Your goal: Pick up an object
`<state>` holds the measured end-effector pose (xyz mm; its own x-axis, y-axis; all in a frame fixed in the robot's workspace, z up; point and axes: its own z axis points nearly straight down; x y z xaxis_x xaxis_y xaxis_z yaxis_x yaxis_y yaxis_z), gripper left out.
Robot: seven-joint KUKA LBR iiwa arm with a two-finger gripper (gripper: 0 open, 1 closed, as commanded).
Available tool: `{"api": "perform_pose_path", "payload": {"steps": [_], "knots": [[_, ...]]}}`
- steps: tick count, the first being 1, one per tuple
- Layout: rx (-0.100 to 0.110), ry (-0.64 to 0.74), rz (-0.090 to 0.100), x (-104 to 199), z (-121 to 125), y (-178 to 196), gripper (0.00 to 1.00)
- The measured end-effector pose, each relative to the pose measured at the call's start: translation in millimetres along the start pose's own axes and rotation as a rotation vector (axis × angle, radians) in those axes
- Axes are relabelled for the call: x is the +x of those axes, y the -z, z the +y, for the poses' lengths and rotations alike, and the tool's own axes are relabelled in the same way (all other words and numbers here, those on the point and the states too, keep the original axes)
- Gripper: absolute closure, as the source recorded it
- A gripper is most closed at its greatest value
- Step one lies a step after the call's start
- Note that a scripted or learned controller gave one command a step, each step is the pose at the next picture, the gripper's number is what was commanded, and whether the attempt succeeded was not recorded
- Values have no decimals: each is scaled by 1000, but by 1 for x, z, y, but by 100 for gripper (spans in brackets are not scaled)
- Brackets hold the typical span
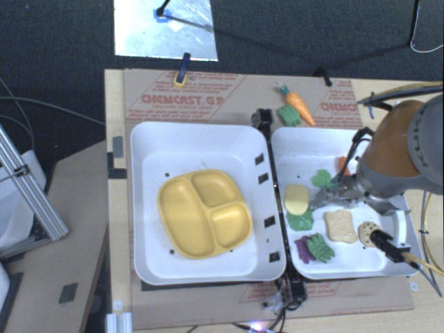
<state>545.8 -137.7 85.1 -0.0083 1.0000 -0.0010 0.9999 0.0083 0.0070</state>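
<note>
The right bin point(305, 141) holds several toy foods: a pale yellow rounded piece point(296, 200), a green leafy piece point(321, 179), a second green piece point(300, 221), a tan bread slice point(340, 225), a purple-and-green bunch point(314, 247) and a small orange piece point(342, 163). My gripper point(325, 197) reaches in from the right and sits low in this bin. Its tip is just right of the yellow piece, between the green leafy piece and the bread slice. I see nothing lifted off the bin floor.
In the left bin point(149, 144) lies a yellow divided plate point(204, 212). A toy carrot point(300, 107) rests on the cardboard behind the right bin. The grey and orange arm point(395, 151) covers the right bin's right side. A small round item point(368, 229) sits beside the bread.
</note>
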Motion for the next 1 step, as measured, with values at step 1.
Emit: {"api": "perform_pose_path", "payload": {"steps": [1], "knots": [[11, -10, 2, -7, -61, -1, 0]]}}
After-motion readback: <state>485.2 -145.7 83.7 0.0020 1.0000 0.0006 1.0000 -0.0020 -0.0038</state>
